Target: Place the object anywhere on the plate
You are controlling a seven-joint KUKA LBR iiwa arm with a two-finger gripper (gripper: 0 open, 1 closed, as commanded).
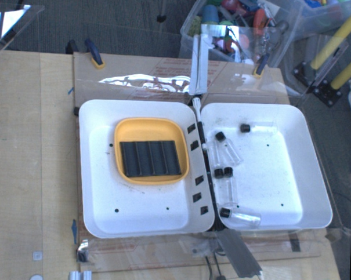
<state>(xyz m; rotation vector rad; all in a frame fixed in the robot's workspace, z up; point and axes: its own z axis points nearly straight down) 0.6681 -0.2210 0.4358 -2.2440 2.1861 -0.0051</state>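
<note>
I cannot tell if the hand is open or shut, but the flat black ridged block lies on the yellow square plastic plate in the left white bin, where a bump could slide it off the low rim.

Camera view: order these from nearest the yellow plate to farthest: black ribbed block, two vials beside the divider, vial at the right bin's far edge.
1. Black ribbed block: on the yellow plate.
2. Two vials: right bin, by divider.
3. Far-edge vial: right bin's back.
</note>
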